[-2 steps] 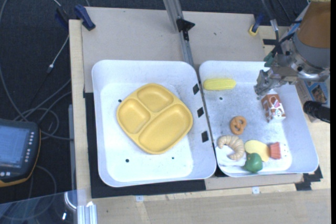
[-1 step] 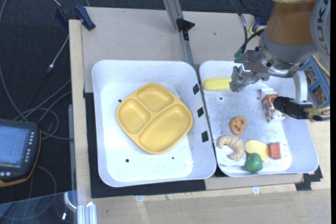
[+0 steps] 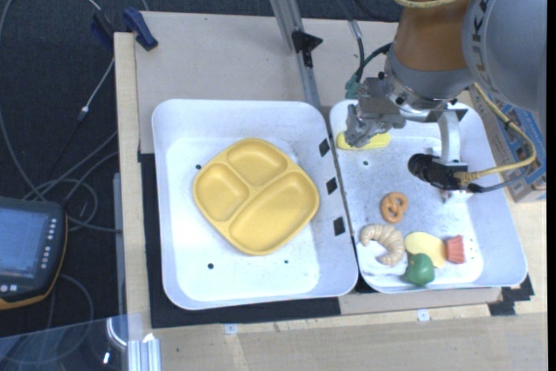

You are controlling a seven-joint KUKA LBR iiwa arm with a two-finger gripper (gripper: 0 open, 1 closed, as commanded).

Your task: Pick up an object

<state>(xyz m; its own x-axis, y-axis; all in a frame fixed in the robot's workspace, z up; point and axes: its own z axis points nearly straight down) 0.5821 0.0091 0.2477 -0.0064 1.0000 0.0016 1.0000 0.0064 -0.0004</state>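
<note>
The arm [image 3: 452, 4] reaches in from the right and sets the pincer [image 3: 365, 128] low over the far left corner of the right bin [image 3: 491, 217]. Directly beneath it lies a flat yellow piece [image 3: 375, 142], its edge showing past the pincer's lower side. The two look as if they touch, but the view from above hides the grasp, so I cannot tell whether the pincer is wide, narrow, or holding the piece.

Nearer the front of the same bin, a pretzel [image 3: 393, 206] lies alone in the middle. Below it sits a cluster by the front wall: a croissant [image 3: 385, 241], a pale yellow lump [image 3: 424, 243] just beside it, a green pepper [image 3: 419, 270] touching the lump's front, and an orange block [image 3: 454, 249] at the right.

The left bin [image 3: 174, 143] holds a yellow divided plate [image 3: 255, 195], lying flat near its centre. Both bins rest side by side on the desk [image 3: 130, 100], with a blue clamp [image 3: 139, 29] at its far left corner.
</note>
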